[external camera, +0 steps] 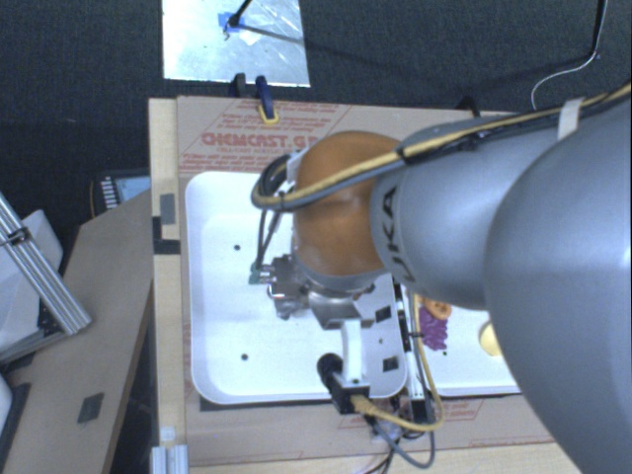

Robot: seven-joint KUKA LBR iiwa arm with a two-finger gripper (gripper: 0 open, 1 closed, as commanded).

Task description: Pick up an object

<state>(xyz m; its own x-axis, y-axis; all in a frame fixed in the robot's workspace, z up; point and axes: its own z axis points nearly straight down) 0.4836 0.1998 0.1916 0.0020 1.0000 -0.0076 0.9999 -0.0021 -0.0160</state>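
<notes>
My gripper (280, 292) hangs low over the middle of the left white bin (212, 265), under the orange band of the wrist (336, 205). The arm's grey body hides most of the right bin (474, 373). In the strip of that bin that shows lie a purple object (434, 335), a small orange object (435, 310) just above it, and a yellow object (489, 338) at the arm's edge. Nothing can be seen held at the gripper.
Both bins rest on a cardboard sheet (247, 136) with red lettering, clamped at the back by a blue and yellow clamp (265, 102). A shiny metal plate (237, 28) lies behind. Aluminium rails (39, 275) stand off the bench at left.
</notes>
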